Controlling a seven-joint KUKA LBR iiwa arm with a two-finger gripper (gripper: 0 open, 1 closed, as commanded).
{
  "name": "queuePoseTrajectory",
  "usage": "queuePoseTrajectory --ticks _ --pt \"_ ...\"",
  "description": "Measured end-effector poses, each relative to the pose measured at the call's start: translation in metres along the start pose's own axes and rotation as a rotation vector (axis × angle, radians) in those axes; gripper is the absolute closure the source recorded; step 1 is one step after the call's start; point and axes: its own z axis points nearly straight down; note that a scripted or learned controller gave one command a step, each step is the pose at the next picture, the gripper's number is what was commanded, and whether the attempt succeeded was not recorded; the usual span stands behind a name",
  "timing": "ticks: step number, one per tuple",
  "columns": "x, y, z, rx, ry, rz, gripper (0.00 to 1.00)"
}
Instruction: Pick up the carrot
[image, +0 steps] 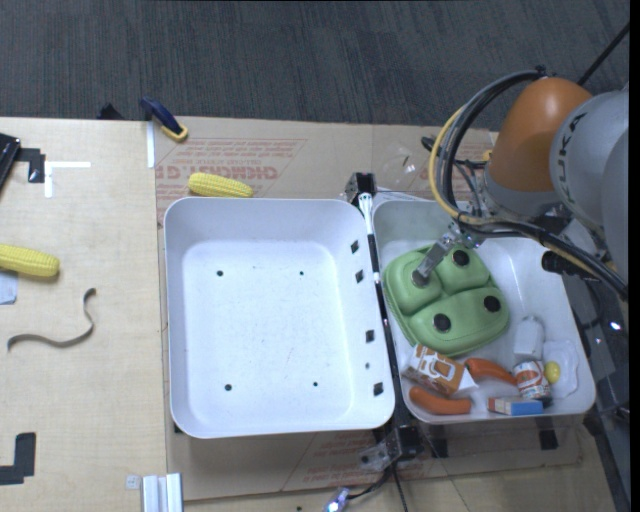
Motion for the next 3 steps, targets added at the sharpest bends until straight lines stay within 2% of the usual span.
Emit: queuePoseTrajectory --ticks 1,2,3 --pt "-0.048 -0.038 -0.025 0.009 0.019 -0.122 0.0" --pt "0.004 0.005 0.0 0.001 0.0 0.01 0.0" --pt "-0.079 -0.067 -0.006 0.011 0.016 0.077 0.0"
